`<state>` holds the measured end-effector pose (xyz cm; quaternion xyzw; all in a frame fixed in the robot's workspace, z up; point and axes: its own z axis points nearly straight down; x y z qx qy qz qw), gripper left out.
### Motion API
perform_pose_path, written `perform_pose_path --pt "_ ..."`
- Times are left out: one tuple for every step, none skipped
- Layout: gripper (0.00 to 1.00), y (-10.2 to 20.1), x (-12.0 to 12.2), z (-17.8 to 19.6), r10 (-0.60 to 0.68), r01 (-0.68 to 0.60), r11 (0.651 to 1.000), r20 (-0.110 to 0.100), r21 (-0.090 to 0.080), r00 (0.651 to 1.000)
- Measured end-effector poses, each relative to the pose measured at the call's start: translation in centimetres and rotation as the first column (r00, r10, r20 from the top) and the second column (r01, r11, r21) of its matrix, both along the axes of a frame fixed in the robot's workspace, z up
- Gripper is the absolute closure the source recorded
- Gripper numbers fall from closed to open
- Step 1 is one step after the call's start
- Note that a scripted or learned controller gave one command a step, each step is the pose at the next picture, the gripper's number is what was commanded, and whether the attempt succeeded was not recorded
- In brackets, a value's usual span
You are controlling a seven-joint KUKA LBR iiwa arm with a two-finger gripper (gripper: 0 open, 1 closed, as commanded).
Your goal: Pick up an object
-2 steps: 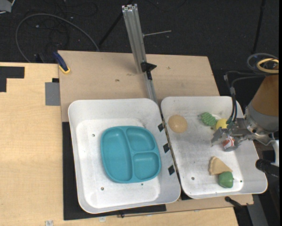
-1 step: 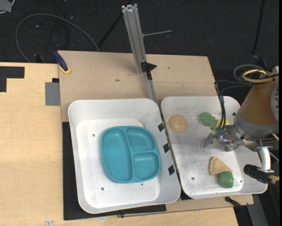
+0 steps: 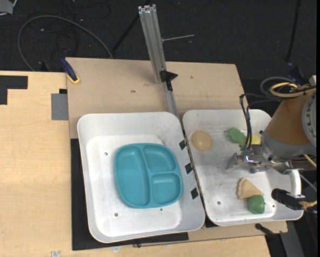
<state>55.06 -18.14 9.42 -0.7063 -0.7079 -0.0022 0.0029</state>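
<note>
camera view | right bin (image 3: 213, 208): four objects | left bin (image 3: 96, 218): one teal tray (image 3: 147, 174)

The one camera is fixed above the bench (image 3: 203, 84) and looks down at a slant. It stands far enough to take in both white bins, the left bin (image 3: 90, 143) and the right bin (image 3: 213, 197), side by side.

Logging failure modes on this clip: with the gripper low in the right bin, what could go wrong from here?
1. The gripper sits over bare floor between the tan ball and the wedge, so it may close on nothing.
2. The green piece lies close beside the arm and could get knocked.
</note>
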Motion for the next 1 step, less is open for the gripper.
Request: perform_pose_path --pt "1.0 0.11 0.23 1.13 -0.002 0.002 1.0 0.008 0.003 1.0"
